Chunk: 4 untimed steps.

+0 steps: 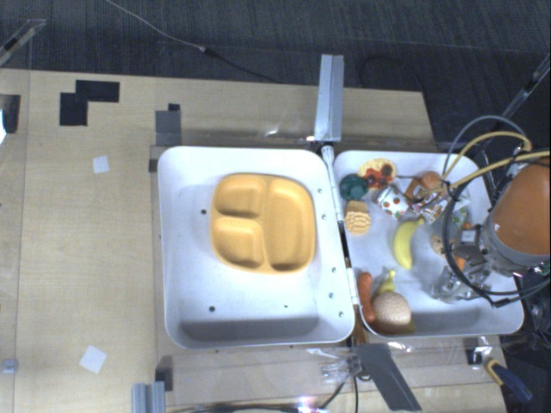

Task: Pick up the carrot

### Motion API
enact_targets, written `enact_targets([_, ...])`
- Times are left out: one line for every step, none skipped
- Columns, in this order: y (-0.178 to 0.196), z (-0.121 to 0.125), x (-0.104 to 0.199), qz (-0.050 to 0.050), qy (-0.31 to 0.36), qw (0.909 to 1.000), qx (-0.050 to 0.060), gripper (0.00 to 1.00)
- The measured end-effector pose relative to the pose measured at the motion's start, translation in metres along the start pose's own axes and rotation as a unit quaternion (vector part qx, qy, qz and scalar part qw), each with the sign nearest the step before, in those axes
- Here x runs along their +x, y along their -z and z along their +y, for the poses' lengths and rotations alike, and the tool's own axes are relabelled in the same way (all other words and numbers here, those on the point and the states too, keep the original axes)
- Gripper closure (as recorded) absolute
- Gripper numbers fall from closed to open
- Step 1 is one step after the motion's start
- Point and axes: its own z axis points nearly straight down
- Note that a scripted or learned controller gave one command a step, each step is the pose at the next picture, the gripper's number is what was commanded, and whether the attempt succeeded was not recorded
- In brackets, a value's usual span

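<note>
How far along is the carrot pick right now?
Nothing looks done yet: the small orange carrot lies in the right white bin against its left wall, beside a tan egg-shaped toy. In hand: the gripper is low in that bin, apart from the carrot, on the far side of the yellow banana. Left: reach, grasp, lift.

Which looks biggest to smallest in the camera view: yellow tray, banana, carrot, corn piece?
1. Yellow tray, by far the largest.
2. Banana.
3. Carrot and corn piece look about alike; the carrot is partly hidden by neighbouring items, so I won't rank them.
</note>
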Motion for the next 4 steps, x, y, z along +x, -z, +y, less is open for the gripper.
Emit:
enact_targets([-0.002,0.002,0.0,0.0,0.0,1.0,-0.003,0.0])
enact_targets([-0.003,-0.017,0.005,0.001,-0.146,0.9893,-0.006,0.0])
enact_targets([0.011,-0.021,0.003,-0.001,-0.145,0.9894,0.0,1.0])
enact_targets([0.075,-0.035,-0.043,0.0,-0.193,0.9812,-0.005,1.0])
